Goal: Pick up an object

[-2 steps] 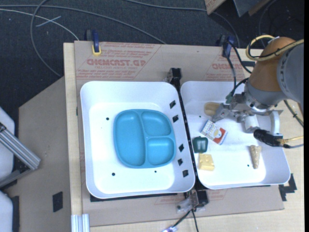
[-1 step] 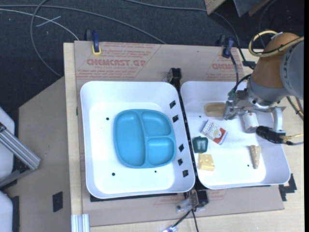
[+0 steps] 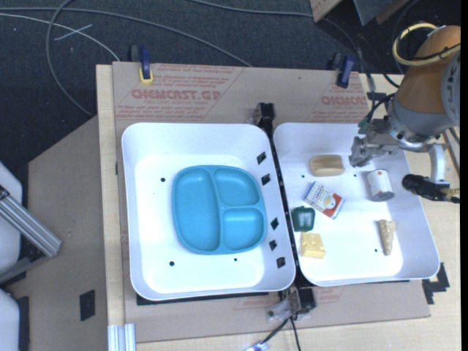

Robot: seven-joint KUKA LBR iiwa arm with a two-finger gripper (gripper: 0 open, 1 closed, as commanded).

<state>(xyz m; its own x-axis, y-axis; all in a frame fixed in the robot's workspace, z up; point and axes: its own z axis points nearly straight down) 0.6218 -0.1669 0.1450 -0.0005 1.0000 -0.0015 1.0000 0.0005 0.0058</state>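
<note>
Camera view, upper right of the frame: the hand [image 3: 363, 151] hangs over the top of the right bin [image 3: 409, 265], just beside the tan bread-like piece [image 3: 326, 165]; whether it is released or clenched I cannot tell, and nothing shows held in it. Below it lie a small white cylinder [image 3: 379, 183], a red-and-white packet [image 3: 322, 198], a dark green block [image 3: 303, 218], a yellow cheese wedge [image 3: 313, 245] and a tan cone [image 3: 385, 237] at lower right. The left bin [image 3: 139, 196] holds a blue divided plate [image 3: 218, 208]. The bread piece is nearest; it is probably light and firm, best pinched across its short sides. The cylinder would likely roll.
</note>
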